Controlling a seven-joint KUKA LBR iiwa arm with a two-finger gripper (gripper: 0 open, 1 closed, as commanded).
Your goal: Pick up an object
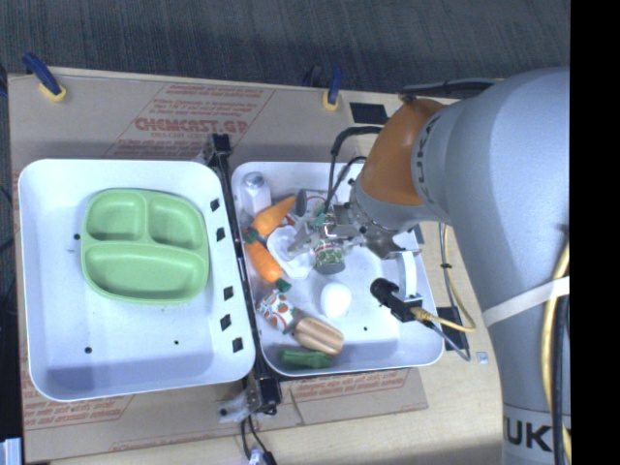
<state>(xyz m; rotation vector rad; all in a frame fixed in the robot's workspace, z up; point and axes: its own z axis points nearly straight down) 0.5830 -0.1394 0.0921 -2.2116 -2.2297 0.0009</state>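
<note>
While the gripper [325, 235] hung over the right bin [426, 342], finger state indiscernible, cardboard [194, 114] beneath read "CHEMCAST GP"; the arm [513, 260] bore "UK".

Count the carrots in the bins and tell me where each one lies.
2. One carrot lies near the right bin's upper left, slanting toward the pincer. The second carrot lies just below it by the left wall. The arm may hide more.

You look down at a slant from a fixed camera above the bench [145, 105], both white bins [39, 289] below you, arm [504, 182] entering from right.
</note>
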